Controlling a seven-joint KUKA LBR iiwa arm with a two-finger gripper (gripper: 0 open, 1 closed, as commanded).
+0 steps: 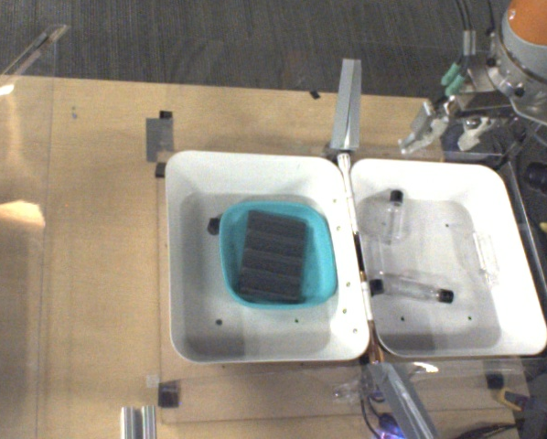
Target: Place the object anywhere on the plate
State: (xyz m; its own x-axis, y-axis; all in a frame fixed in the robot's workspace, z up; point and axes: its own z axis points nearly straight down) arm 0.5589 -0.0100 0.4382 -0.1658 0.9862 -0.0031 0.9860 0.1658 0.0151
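On the plate [321, 265], the dark block [273, 259] points front-to-back.

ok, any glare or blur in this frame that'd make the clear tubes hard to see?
Camera view: bright glare patch on the bench at far left; both clear tubes are faint against the white right bin, mostly readable by their black caps; soft shadow inside the left bin around the teal plate; gripper slightly soft.

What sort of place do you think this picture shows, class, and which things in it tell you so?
Probably a robotics lab test bench: a robot arm with a gripper above two white bins, one holding a turquoise plate, the other clear tubes.
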